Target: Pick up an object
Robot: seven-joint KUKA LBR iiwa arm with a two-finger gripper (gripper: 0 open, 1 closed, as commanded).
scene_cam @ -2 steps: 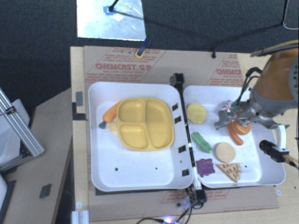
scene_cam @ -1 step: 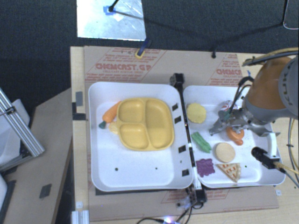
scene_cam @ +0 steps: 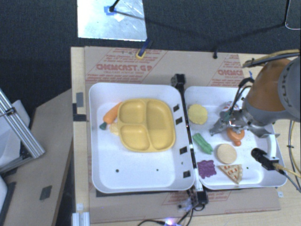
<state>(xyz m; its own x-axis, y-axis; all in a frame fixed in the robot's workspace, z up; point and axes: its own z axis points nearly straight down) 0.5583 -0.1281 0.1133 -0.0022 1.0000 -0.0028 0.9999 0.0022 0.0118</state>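
gripper (scene_cam: 229, 125) is low over the right bin (scene_cam: 270, 175), toward its 3 o'clock side, and it's right on top of an orange piece (scene_cam: 235, 135), a red-and-orange lump peeking out just at its 5 o'clock. grey finger parts splay toward 8 o'clock, but whether the fingers are spread or pinched on that piece, cannot tell from up here. arm (scene_cam: 275, 91) comes in from 3 o'clock, orange band bulging above the wrist, bent down into the bin.

around it in the right bin: yellow round (scene_cam: 198, 114) at 10 o'clock of the gripper, green pod (scene_cam: 202, 142) at 8 o'clock, tan disc (scene_cam: 226, 153) at 6 o'clock, purple piece (scene_cam: 206, 168) and pizza slice (scene_cam: 232, 172) lower down near the front wall.

left bin (scene_cam: 101, 173) carries a yellow divided plate (scene_cam: 143, 125), with a carrot (scene_cam: 111, 113) touching its 9 o'clock edge.
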